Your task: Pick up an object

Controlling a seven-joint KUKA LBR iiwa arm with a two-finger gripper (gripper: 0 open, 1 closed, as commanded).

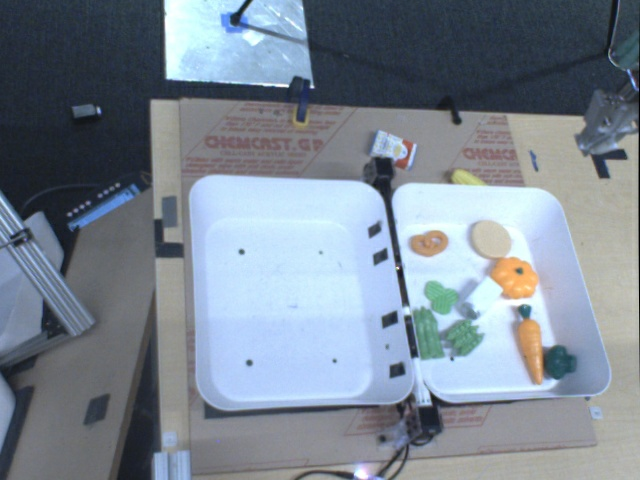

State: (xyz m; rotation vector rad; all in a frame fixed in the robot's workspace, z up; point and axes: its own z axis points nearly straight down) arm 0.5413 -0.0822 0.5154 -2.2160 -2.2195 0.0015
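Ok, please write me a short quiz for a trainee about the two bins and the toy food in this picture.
1. True or false: the toy food lies in the right bin.
2. Which item lies nearest the carrot? A) pretzel B) dark green broccoli C) round beige cookie
3. Fill in: the yellow banana lies ___ the bins, on the board.

Key: 1 true; 2 B; 3 outside.

Grey metal part of arm, probably gripper [606, 123], showing at far right of view, hanging just beyond back right corner of bench. Sitting high, well away from bench middle. Cut off by frame edge. Pose of wrist hard to make out; detail too small.
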